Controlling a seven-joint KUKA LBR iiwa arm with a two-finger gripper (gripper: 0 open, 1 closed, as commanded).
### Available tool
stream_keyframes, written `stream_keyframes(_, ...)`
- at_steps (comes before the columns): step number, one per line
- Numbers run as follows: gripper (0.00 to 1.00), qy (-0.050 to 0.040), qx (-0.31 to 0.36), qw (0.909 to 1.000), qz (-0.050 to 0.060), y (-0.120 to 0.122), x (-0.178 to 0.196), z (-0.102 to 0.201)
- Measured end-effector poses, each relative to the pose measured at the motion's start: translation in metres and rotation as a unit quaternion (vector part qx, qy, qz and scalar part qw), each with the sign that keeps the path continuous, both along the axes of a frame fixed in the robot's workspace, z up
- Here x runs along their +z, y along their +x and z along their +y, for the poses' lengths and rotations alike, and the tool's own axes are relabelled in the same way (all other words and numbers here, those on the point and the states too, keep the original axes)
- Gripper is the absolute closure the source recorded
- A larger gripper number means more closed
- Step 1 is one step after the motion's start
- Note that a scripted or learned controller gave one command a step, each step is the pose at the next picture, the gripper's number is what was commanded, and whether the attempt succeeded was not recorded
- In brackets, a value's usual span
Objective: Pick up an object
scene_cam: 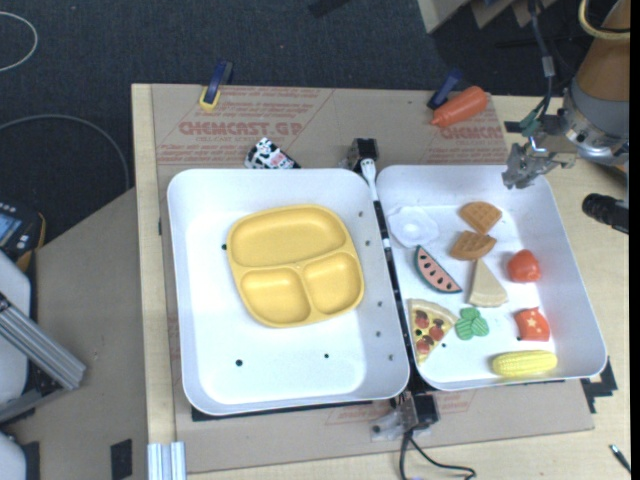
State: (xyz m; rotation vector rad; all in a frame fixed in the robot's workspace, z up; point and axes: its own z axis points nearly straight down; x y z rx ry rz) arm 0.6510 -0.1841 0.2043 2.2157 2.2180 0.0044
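the tool (524, 166) hangs at the upper right of the frame, over the right bin's (570, 268) far rim. i cannot tell its state. toy foods lie below it.

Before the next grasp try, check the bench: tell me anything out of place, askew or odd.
Two things lie outside the bins: an orange carrot-like toy on the board behind the right bin, and a small black-and-white toy behind the left bin. The yellow divided plate sits slightly turned. Nothing looks spilled or damaged.
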Motion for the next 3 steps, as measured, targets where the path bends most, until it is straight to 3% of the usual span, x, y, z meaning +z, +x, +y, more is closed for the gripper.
stream_keyframes(1, 1.00, 0.0002, 0.000, 1.0000, 0.000, 0.001, 0.023, 0.000)
stream_keyframes(2, 1.00, 0.0014, 0.001, 1.0000, 0.003, 0.004, 0.033, 0.050)
stream_keyframes(3, 1.00, 0.0024, 0.002, 1.0000, 0.004, 0.011, 0.019, 0.110)
